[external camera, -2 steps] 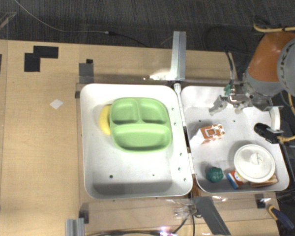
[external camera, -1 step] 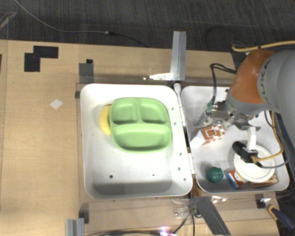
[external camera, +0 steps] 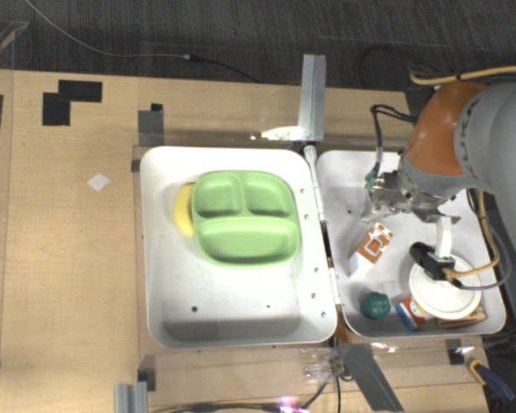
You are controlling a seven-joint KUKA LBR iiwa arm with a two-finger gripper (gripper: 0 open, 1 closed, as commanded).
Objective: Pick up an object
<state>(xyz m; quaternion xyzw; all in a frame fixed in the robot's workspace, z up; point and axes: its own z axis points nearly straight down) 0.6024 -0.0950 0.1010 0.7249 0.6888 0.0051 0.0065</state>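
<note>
Orange-and-white carton [external camera: 374, 243] lies just below the hand [external camera: 384, 203]; its grip state cannot be told.

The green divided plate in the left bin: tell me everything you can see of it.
The green divided plate looks like smooth matte plastic, with rounded corners. It has two small compartments on the far side and one long compartment on the near side. It lies flat and upright in the left bin, toward the far half. Its left edge covers part of a yellow object, perhaps a banana.
</note>
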